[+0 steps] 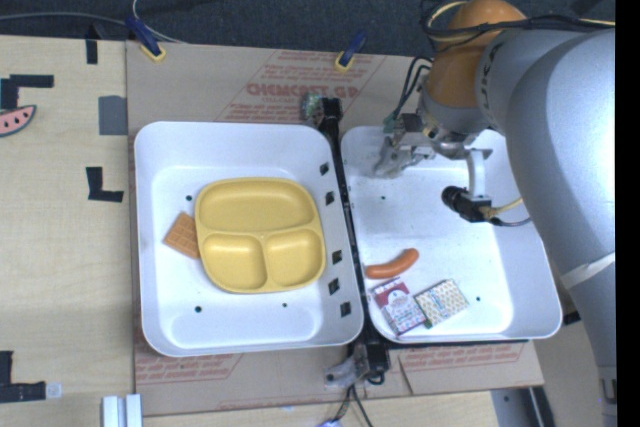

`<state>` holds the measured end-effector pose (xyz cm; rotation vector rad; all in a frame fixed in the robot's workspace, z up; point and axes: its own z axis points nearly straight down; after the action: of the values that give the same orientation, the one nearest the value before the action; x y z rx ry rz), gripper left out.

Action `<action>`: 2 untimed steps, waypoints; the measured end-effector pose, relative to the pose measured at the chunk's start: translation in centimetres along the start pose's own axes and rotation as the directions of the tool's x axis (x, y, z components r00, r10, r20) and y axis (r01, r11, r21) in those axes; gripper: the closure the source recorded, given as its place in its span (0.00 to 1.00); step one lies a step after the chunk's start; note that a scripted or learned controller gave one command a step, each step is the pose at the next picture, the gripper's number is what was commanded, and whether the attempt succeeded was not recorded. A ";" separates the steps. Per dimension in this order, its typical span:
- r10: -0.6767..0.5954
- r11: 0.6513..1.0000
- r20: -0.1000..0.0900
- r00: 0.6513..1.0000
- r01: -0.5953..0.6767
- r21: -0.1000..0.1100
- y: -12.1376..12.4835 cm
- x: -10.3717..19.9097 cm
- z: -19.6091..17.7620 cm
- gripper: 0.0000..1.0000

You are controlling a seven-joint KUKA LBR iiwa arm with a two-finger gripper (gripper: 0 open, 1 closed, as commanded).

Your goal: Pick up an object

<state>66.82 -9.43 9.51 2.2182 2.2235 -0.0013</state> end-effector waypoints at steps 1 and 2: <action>0.000 1.000 0.000 1.000 0.000 0.000 0.0 0.0 0.0 0.00; 0.001 1.000 0.000 1.000 -0.001 0.000 0.0 -0.8 1.0 0.00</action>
<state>66.85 -10.26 8.51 2.2197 2.2229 -0.0014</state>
